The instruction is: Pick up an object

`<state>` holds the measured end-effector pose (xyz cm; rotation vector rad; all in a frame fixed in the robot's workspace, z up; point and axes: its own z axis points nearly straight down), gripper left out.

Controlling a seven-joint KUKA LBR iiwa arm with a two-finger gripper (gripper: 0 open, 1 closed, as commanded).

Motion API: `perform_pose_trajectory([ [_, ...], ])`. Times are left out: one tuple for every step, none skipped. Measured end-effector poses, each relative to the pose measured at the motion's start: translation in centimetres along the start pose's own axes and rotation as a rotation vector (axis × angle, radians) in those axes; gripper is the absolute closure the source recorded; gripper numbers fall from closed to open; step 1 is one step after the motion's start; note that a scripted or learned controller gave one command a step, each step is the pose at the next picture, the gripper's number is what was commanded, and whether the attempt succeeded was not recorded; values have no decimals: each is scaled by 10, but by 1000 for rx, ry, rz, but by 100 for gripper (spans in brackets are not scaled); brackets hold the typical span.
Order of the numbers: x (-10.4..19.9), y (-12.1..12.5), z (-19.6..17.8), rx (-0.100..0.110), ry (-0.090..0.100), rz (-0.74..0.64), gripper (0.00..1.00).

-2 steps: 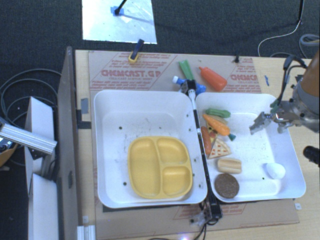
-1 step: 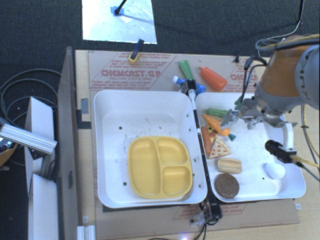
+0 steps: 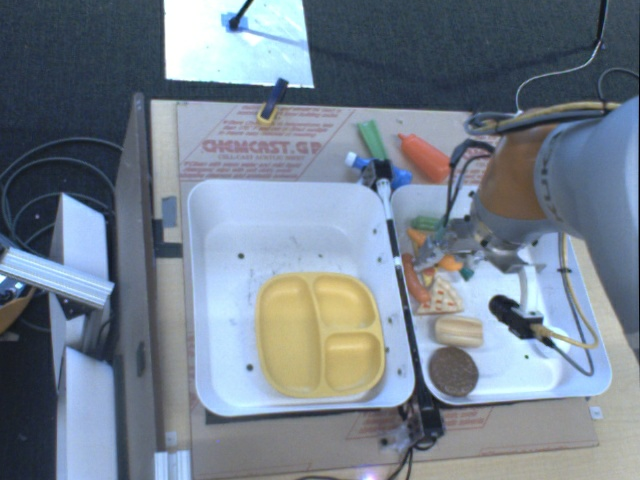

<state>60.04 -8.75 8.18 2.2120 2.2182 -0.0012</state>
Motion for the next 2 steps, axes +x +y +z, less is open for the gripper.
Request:
perform_pose_trajectory([
  [2, 0, -13, 3, 6, 0, 100],
  [1, -57, -146, -6, 6, 3, 100],
])
